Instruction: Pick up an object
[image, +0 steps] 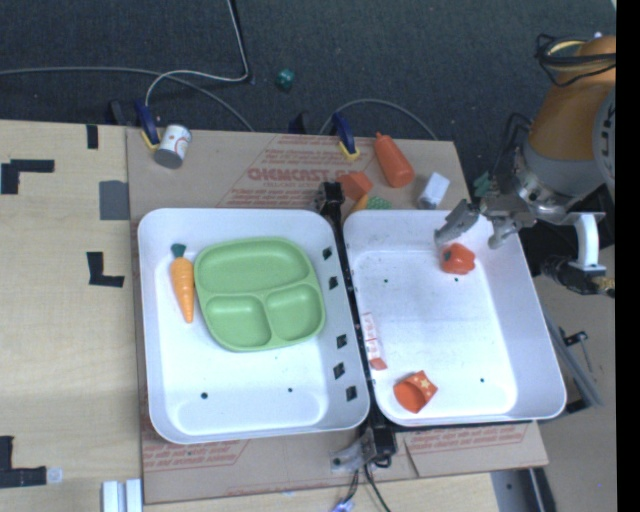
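Hovering over the right bin's (520, 330) far edge, my gripper (478, 226) is hanging with fingers spread, grasping nothing. I am counting two red objects inside: one (458, 260) just below the fingers, another (414, 391) near the front rim, open floor between.

Arm: grey with an orange band, reaching in from the right over the upper right corner of the right bin (520, 330).
Gripper (478, 228): fingers spread apart, above the bin's upper right part.
Red object (458, 260): lies in the right bin just below the gripper, not between its fingers.
Orange-red object (415, 391): near the right bin's lower edge.
Left bin (160, 330): holds a green divided plate (260, 293) with a toy carrot (183, 285) just beside it on the left.
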